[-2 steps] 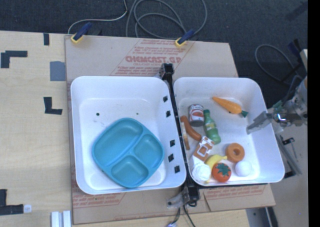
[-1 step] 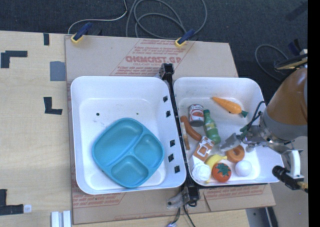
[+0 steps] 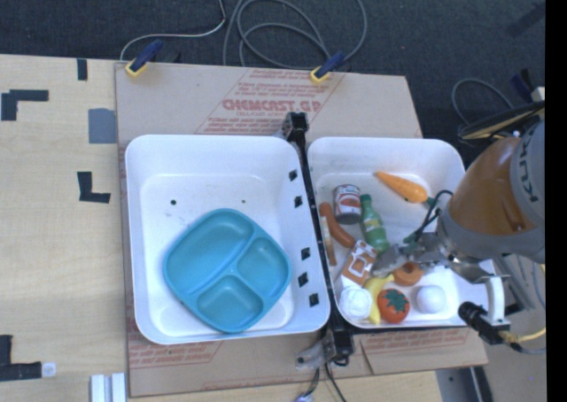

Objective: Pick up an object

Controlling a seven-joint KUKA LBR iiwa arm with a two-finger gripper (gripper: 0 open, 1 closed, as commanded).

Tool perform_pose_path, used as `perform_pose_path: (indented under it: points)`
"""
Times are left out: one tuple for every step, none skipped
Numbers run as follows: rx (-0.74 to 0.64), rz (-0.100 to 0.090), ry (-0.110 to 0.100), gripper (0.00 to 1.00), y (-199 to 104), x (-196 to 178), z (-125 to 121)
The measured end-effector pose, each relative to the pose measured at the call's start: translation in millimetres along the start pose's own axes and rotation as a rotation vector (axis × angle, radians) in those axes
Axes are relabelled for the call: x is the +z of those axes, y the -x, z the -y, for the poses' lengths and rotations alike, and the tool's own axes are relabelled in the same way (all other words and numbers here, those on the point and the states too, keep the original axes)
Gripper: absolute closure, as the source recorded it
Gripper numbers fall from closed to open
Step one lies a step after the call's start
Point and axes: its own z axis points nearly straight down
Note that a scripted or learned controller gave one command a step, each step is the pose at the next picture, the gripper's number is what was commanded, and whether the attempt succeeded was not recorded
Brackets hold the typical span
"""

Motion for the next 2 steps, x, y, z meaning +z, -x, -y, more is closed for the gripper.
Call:
perform_pose_path:
  points:
    - [0.000,0.001,0.002,1.00,0.8,-11.8,-0.9]
    - [-0.014,-0.006,0.009,1.00,-85.5,-104.6,-49.1]
